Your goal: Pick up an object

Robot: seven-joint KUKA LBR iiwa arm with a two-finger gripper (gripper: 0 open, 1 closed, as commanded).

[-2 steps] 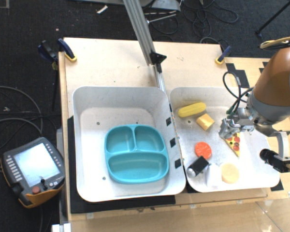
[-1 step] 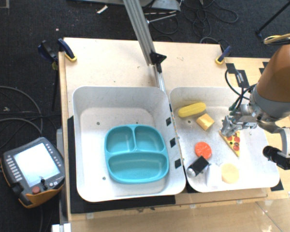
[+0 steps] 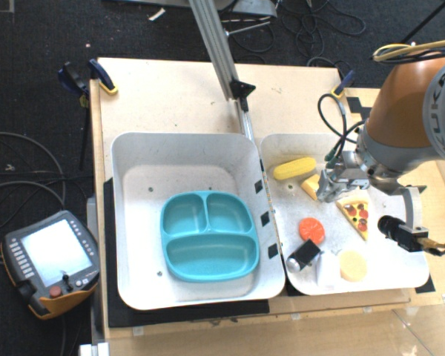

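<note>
Glossy teal divided tray (image 3: 208, 236), smooth yellow corn (image 3: 294, 169), triangular pizza slice (image 3: 356, 215)

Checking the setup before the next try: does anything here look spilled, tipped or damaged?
Nothing stands out. The blue tray lies flat in the left bin; the toy foods lie loose in the right bin beneath the end effector.

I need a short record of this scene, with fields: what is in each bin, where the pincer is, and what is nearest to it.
left bin: teal divided plate
right bin: corn cob, cheese wedge, pizza slice, red tomato, black-and-white block, pale yellow round piece
pincer: low over right bin
nearest to pincer: cheese wedge
</note>
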